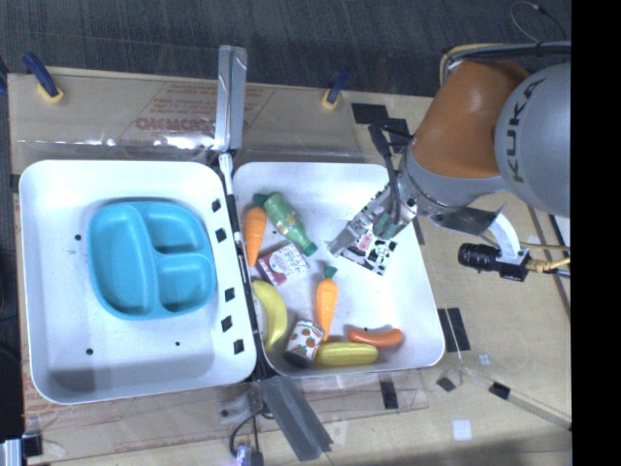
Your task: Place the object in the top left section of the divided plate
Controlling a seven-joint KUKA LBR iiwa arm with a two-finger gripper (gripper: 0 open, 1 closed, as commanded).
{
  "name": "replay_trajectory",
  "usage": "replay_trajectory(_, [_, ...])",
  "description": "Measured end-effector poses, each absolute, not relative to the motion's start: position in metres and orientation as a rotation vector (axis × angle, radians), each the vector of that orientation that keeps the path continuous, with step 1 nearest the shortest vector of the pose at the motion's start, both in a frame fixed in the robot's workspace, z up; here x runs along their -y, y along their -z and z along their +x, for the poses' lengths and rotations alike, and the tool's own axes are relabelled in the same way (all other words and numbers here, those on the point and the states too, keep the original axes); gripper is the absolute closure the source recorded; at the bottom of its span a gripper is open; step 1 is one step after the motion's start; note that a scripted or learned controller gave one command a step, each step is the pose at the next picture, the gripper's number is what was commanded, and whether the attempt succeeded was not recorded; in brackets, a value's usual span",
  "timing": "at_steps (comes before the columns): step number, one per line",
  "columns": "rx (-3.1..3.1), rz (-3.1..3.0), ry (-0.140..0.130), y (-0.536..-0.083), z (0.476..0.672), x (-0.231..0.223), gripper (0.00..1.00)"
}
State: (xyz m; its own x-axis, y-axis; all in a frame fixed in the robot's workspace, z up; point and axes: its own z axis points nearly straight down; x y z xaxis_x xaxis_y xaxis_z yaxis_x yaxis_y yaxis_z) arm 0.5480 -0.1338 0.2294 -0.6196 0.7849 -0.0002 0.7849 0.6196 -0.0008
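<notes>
Gripper (372, 233) hangs over the right bin's (412, 343) upper right; whether it is apart or clamped, cannot tell. Toy food sits heaped lower left there: carrots (326, 304), banana (271, 312), bottle (287, 220). Divided plate (152, 257) waits in left bin (58, 357), its top-left section bare, ready for delivery.

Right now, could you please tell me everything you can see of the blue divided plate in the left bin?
The light blue divided plate, plastic by its look, is a rounded rectangle with raised ridges splitting it into three sections: one large one along its left side and two smaller ones stacked on its right. It lies flat and right side up near the middle of the shallow white left bin, turned slightly askew to the bin's walls. Nothing lies in any section, and only the bin floor touches it.
</notes>
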Motion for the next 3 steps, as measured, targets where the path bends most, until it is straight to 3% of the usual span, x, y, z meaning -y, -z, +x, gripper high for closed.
replay_trajectory(1, [2.864,-1.289,-0.001,-0.216,0.602,0.038,1.0])
replay_trajectory(2, [3.01,-0.905,0.001,-0.218,0.643,-0.06,1.0])
replay_trajectory(3, [3.045,-0.78,0.002,-0.214,0.646,-0.122,1.0])
